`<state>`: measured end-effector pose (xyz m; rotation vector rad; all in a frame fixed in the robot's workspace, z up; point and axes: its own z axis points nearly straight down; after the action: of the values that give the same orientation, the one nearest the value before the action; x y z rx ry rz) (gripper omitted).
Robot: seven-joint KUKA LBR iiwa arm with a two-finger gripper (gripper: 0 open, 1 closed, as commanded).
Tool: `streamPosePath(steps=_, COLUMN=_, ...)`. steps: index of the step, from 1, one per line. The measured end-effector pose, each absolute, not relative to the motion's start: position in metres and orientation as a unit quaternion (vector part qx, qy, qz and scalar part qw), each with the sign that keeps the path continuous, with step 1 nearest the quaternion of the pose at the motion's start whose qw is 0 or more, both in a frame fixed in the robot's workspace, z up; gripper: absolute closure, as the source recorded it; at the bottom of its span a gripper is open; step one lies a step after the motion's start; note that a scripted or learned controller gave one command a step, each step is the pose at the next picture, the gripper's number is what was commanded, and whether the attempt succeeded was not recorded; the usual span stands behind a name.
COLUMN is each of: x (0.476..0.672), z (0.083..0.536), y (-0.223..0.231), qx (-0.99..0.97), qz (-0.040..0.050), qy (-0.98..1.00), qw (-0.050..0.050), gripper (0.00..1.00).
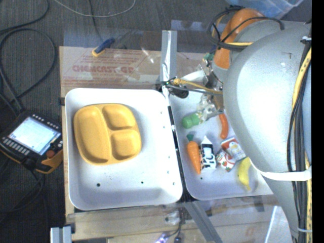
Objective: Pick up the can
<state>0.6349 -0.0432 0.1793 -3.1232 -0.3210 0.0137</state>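
Note:
In the right bin point(212, 186), a red and white container that looks like the can point(229, 154) lies near the front, partly under the arm's grey body. A black and white carton point(206, 156) sits just to its left. My gripper point(207, 104) hangs over the back of that bin, above a green toy vegetable point(191, 120). It is well behind the can and not touching it. The arm's bulk point(263, 95) hides the right side of the bin.
Also in the right bin are an orange carrot point(194, 156), a thinner orange piece point(223, 126), a small green bit point(190, 135) and a yellow banana point(244, 174). The left bin point(152, 176) holds a yellow divided plate point(107, 132). A pendant point(33, 138) lies off the bench at left.

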Motion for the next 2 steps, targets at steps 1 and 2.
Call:
streamPosePath(steps=1, x=0.657, z=0.106, y=-0.098, qx=-0.995, qz=0.0054, qy=-0.103, qw=-0.001, gripper=1.0)
streamPosePath(steps=2, x=0.594, z=0.09, y=-0.104, qx=-0.994, qz=-0.0045, qy=-0.106, qw=-0.002, gripper=1.0)
